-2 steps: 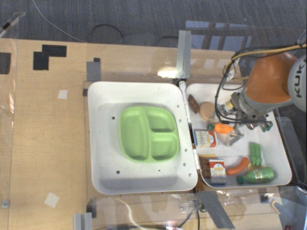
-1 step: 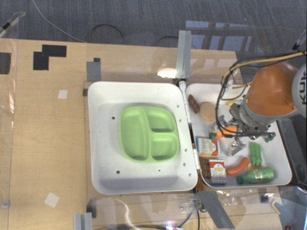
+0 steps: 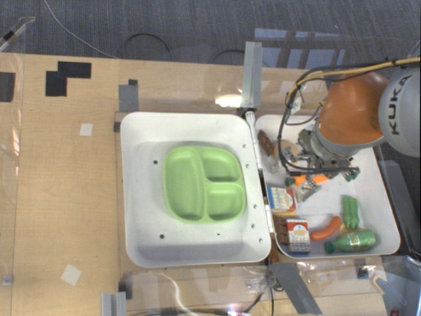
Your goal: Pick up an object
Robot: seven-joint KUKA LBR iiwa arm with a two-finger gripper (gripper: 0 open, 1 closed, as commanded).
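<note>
Gripper [image 3: 309,180] hangs over right bin [image 3: 388,222] (near small carton [image 3: 283,199]).

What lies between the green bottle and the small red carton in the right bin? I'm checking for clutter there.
In the camera view, an orange sausage-shaped toy lies between the green bottle and the small red carton.
</note>
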